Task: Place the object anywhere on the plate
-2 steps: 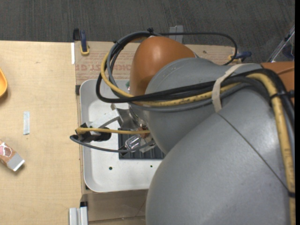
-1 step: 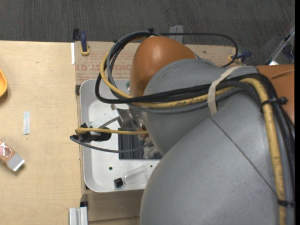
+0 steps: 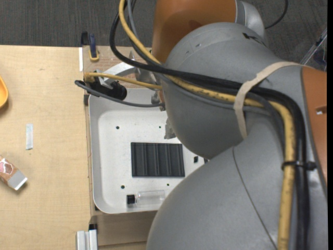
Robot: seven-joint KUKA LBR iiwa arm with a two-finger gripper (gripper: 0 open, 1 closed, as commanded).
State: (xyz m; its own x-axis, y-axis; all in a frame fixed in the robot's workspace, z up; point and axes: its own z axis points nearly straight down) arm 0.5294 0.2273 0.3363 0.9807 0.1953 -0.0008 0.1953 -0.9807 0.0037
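A dark ribbed rectangular plate [image 3: 157,159] lies flat in the middle of the white bin [image 3: 106,139]. A clear tube with a black cap [image 3: 145,197] lies on its side by the bin's near rim, a little apart from the plate. The grey arm [image 3: 234,139] with its orange band [image 3: 192,9] looms over the right half of the scene. It covers the bin's right part and everything beneath it.
Yellow and black cables [image 3: 106,90] run from the arm across the bin's far left corner. On the wooden bench [image 3: 47,207] to the left lie a small white strip [image 3: 29,137] and a wrapped bar [image 3: 11,174]. An orange item [image 3: 2,92] sits at the left edge.
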